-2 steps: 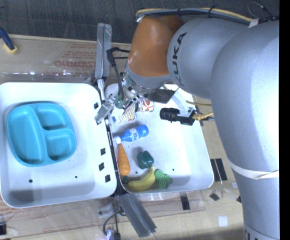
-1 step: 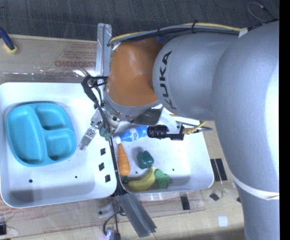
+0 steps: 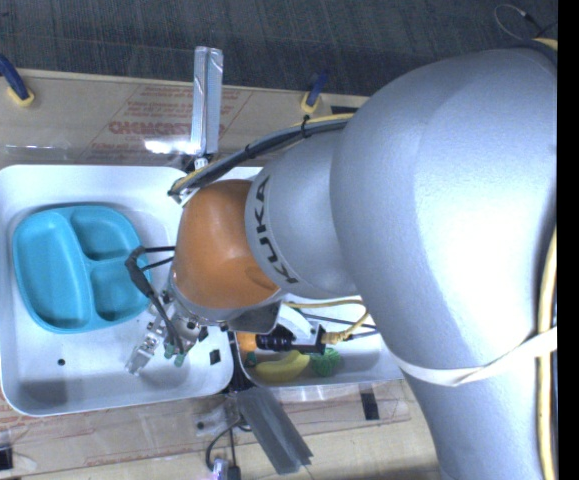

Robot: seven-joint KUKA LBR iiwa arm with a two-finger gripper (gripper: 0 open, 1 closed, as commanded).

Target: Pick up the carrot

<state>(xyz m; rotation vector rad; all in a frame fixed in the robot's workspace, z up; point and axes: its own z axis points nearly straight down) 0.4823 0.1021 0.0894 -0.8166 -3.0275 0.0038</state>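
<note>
Grey metal of the arm (image 3: 439,228) covers most of the right half of the view, and it reaches in from the right across the right bin (image 3: 369,360), so that bin is seen only as a small strip under the arm. The orange band (image 3: 219,248) sits above the wrist, just over the wall between the two bins. The cardboard-covered tabletop (image 3: 89,103) carries both bins side by side, and blue clamps (image 3: 14,80) hold the sheet at its far edge, probably so it does not slide.

The left bin (image 3: 9,368) is well visible. In it lies a blue divided tray (image 3: 74,268), placed toward the far left corner and apart from the jaws. The gripper (image 3: 154,353) hangs low over the near right part of this bin, close to the white floor. I see nothing between its tips; whether the jaws are spread or closed I cannot tell, because they are small and blurred.

In the strip of the right bin there is a yellow banana (image 3: 281,368) with a green thing (image 3: 326,363) just beside it. A small orange piece (image 3: 245,344) shows at the bin's left end, touching the arm's shadow; I judge this is the carrot, but it is mostly hidden. If so, the gripper is over the wrong bin and must cross the wall.
</note>
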